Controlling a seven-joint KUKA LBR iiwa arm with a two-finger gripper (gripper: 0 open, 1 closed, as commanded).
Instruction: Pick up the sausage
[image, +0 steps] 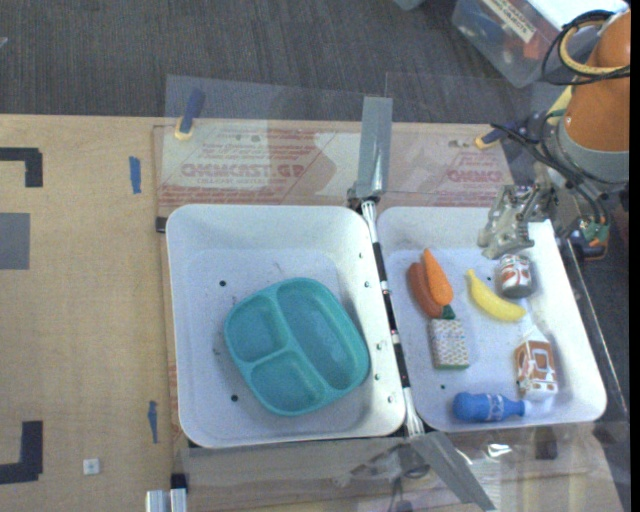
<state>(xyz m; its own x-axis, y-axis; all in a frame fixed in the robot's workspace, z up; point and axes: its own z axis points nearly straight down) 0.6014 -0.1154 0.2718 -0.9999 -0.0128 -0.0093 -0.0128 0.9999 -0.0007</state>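
Observation:
The sausage (418, 288), a short red-brown link, lies in the right bin (585, 400) near its left wall. It rests tight against an orange carrot (436, 277) on its right side. My gripper (503, 232) hangs over the far right part of that bin, well to the right of the sausage and apart from it. Just below the gripper sits a small can (513, 276). I see nothing held in the gripper.
The right bin also holds a banana (495, 301), a speckled block (450, 343), a small carton (537, 366) and a blue bottle (487, 406). A teal divided tray (296, 345) lies in the left bin (200, 240).

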